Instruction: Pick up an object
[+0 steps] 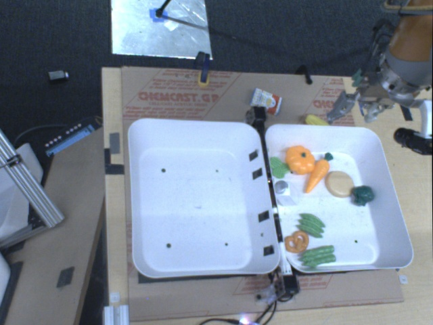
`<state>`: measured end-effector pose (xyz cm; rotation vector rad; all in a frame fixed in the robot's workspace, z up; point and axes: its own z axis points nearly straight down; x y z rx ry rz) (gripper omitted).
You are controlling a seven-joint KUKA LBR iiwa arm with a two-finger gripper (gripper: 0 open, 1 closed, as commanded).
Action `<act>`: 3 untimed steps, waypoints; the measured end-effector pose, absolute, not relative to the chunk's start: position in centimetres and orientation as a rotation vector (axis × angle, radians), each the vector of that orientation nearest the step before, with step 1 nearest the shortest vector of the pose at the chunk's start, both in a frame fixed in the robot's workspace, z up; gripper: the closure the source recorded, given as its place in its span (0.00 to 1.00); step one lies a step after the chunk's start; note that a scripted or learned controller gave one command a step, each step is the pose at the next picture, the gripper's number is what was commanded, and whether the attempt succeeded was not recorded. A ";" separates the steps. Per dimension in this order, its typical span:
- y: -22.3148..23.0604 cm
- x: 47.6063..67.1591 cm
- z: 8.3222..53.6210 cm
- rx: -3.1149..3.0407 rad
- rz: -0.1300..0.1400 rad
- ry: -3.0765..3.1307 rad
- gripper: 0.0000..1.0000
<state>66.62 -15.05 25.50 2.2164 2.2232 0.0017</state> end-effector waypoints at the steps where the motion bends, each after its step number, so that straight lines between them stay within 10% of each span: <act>1: -10.1 66.8 10.6 2.215 -0.002 2.234 0.00; 2: -10.4 67.0 12.4 2.211 0.006 2.226 1.00; 3: -12.8 66.5 42.2 2.203 0.017 2.214 1.00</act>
